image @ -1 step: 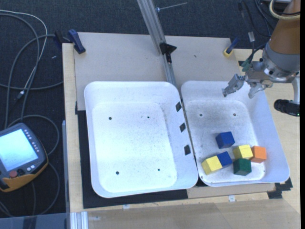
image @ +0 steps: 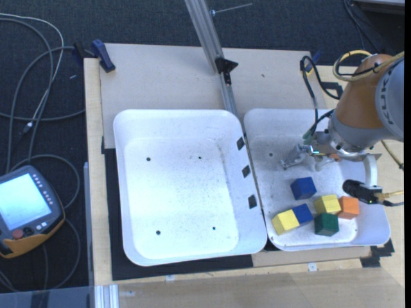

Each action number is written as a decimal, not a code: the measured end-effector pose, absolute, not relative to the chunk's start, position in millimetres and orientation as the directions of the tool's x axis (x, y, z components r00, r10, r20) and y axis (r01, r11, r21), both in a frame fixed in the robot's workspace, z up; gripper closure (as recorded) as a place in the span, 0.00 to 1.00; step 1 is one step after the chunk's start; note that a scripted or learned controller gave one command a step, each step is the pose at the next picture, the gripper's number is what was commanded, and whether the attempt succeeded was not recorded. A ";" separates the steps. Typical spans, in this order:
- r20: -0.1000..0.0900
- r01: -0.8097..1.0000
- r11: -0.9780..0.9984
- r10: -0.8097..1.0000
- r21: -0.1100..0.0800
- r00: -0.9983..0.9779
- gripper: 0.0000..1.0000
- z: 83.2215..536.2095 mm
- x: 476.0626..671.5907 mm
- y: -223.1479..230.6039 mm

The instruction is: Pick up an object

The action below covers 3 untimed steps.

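Plain blocks (image: pixel 303 188), rt bin (image: pixel 266 133), fingers (image: pixel 292 161) above; unlabelled.

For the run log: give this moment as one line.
gripper above right bin, nothing held | blocks at bin's near end | left bin

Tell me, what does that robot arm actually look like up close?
The arm is rounded and grey with a broad orange band near the wrist. Yellow and black cables loop over its top. Below hangs a small metallic gripper with thin silvery fingers, and a black cylindrical part with an orange tip sticks out beside it.
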<state>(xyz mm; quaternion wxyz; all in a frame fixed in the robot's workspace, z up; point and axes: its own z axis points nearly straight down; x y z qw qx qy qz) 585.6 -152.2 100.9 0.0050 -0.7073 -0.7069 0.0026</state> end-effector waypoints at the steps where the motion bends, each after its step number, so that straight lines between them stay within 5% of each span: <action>1: 0.001 1.000 0.000 1.000 0.000 0.000 0.00 105.8 588.6 -152.7; 3: 0.003 1.000 0.001 1.000 -0.005 -0.001 0.00 99.5 517.1 -96.1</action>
